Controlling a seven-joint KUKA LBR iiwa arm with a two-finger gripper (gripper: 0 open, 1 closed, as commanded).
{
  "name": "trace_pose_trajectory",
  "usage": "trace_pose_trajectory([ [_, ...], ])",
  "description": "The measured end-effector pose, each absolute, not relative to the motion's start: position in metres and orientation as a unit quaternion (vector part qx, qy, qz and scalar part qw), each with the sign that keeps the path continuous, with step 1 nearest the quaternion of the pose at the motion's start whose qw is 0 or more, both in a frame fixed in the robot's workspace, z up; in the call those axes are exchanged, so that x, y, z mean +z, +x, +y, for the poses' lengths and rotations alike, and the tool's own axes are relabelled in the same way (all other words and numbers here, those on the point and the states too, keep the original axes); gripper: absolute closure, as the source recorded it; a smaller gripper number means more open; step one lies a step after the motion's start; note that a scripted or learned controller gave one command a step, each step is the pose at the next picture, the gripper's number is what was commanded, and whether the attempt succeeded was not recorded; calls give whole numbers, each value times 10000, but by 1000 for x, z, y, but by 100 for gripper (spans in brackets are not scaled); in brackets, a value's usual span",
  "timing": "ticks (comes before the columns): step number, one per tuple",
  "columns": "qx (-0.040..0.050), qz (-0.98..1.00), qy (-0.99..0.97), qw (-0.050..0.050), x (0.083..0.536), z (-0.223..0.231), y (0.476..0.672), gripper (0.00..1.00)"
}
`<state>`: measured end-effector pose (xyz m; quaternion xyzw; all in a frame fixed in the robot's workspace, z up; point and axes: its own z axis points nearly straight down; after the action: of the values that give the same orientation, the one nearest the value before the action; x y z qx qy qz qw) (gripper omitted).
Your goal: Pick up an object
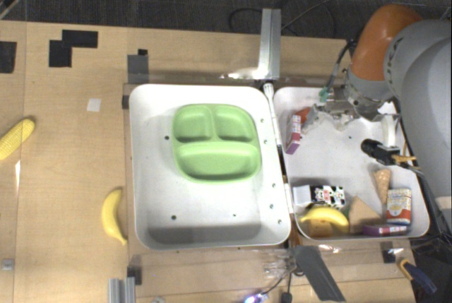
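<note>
Bins stand side by side on the worktop (63, 174). The left bin (152, 224) holds a green plate (214, 141) with three dips, and it lies flat in the middle. The right bin (339, 160) holds lots of small things to pick, and all of them lie on its floor. The grey arm (424, 82) comes in from the right, with its orange band (378, 40) up high. Its pincer (330, 109) is over the far part of the right bin, near the back wall. I cannot tell if the pincer is apart or together. A small red thing (304, 115) lies just beside the pincer, on the left of it. Just in front of the red thing, a purple and white packet (292, 133) lies close by the left wall of the bin. At the near end, a white box (302, 194) sits by the left wall. It touches a black and white box (328, 194) next to it. A banana (326, 217) lies right in front of those two boxes, in the near left corner. A tan wedge (360, 210) sits just right of the banana. A pale cone (382, 183) lies near the right wall, wide end to the back. A can (399, 204) with a red label is just beside the cone, by the near right corner. A purple thing (381, 229) lies flat along the near wall, in front of the can. Out on the worktop, a second banana (111, 215) lies just left of the left bin, near its front corner. A yellow corn cob (15, 139) lies well apart from the bins, at the left edge.
</note>
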<state>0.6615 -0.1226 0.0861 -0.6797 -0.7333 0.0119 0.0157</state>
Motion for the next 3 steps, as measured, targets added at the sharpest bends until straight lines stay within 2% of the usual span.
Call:
trace_pose_trajectory([
  [1,74,-7282,-6853,114,99,-154,663,0],
  [2,-22,-7045,-7097,-26,87,-107,671,0],
  [3,-48,-7070,-7071,-61,101,-105,674,100],
])
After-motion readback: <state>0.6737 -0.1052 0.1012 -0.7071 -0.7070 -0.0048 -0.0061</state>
